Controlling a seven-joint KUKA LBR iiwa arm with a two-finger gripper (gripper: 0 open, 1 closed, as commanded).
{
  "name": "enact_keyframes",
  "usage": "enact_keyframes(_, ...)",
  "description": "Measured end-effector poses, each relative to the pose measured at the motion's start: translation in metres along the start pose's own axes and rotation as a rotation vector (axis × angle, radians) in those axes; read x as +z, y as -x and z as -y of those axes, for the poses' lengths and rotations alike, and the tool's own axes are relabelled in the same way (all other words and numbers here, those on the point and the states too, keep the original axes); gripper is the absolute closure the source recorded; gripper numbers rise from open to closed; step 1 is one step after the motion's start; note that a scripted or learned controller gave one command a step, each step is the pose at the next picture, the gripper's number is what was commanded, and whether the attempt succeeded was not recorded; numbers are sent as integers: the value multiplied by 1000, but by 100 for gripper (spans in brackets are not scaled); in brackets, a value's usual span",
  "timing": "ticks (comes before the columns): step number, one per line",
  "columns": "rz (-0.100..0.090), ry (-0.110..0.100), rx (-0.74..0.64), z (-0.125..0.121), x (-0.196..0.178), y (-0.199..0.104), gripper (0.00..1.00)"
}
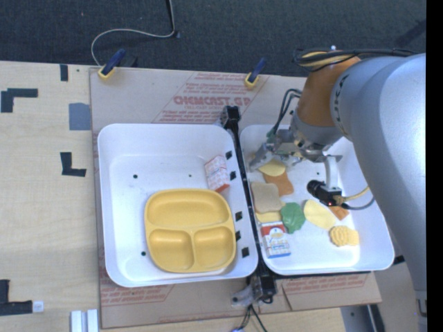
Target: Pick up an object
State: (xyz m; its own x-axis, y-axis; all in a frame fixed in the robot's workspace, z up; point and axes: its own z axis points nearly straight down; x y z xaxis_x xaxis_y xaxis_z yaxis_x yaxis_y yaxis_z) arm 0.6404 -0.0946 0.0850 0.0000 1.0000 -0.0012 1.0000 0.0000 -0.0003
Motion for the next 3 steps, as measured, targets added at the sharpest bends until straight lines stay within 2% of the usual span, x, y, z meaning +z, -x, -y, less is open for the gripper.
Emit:
enact_keyframes(1,1,2,-1,4,0,0,0)
enact_keyframes(2,0,-3,-2,4,-10,0,100)
enact_keyframes(3,0,-5,-2,5,-9,0,0)
